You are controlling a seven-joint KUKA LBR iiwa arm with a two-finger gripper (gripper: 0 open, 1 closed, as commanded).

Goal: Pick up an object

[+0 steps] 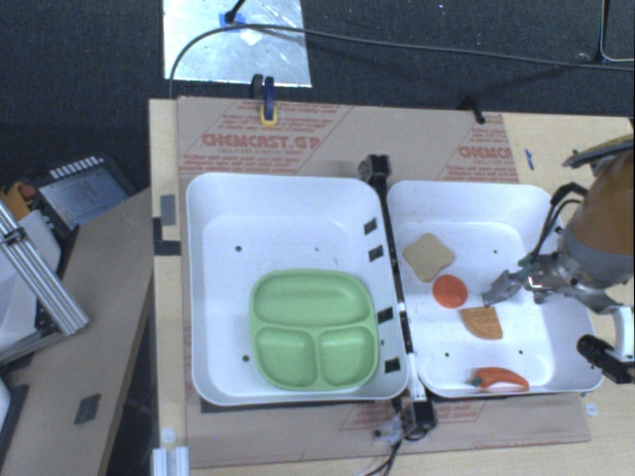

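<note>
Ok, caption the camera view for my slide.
Gripper poised above toast and tomato in right bin.

Arm cropped at right edge

You see a green divided tray in the left bin, and a yellow clamp at the far edge.

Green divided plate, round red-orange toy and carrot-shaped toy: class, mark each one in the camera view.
green divided plate (298, 303), camera view, floor of its large upper compartment
round red-orange toy (450, 292), camera view, its centre
carrot-shaped toy (502, 378), camera view, middle of its orange body
</note>
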